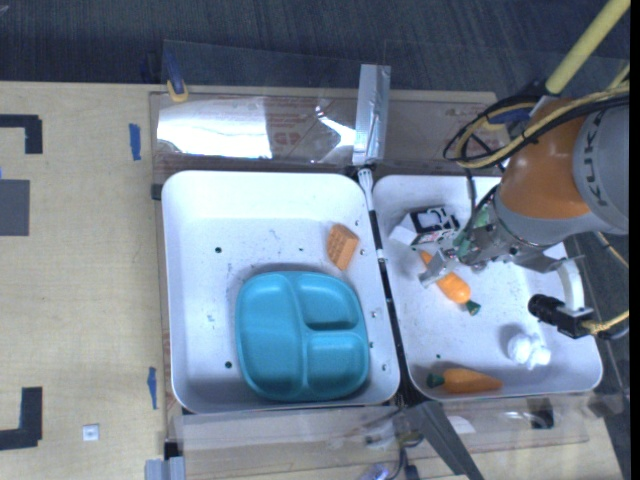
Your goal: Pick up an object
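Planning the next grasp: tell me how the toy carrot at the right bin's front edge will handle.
The toy carrot looks tapered and round, so it may roll or pivot if nudged. It seems small and probably light. Its smooth-looking surface could slip between the gripper's fingers.

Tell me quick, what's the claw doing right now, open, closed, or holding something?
Claw: over the right bin, beside the small orange carrot; open or closed cannot be told.

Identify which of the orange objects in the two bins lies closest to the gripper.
The small carrot in the right bin, just below the gripper. The other carrot lies by the front wall; the orange piece sits in the left bin.
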`<state>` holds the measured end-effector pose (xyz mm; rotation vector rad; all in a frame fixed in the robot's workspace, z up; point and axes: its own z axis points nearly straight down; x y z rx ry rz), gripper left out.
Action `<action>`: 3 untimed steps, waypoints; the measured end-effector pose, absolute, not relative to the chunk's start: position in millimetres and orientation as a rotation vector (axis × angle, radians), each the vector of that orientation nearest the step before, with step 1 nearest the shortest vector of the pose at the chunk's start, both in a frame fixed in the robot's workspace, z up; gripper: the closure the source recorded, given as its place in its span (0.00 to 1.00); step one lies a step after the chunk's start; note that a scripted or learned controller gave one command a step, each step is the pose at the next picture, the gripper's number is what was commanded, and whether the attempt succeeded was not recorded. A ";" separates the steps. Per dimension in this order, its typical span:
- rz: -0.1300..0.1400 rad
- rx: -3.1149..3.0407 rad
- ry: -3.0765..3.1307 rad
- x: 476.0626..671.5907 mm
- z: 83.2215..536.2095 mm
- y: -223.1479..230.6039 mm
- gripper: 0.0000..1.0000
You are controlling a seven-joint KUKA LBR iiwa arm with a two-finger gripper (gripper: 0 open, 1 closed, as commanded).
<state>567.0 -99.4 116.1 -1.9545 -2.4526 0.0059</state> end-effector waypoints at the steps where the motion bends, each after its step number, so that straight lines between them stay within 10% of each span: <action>1: -0.003 -1.954 -2.464 580.0 87.2 -123.0 0.00; 2: 0.008 -1.841 -2.541 653.0 88.2 -104.7 0.00; 3: 0.019 -1.840 -2.537 650.9 97.7 -107.1 1.00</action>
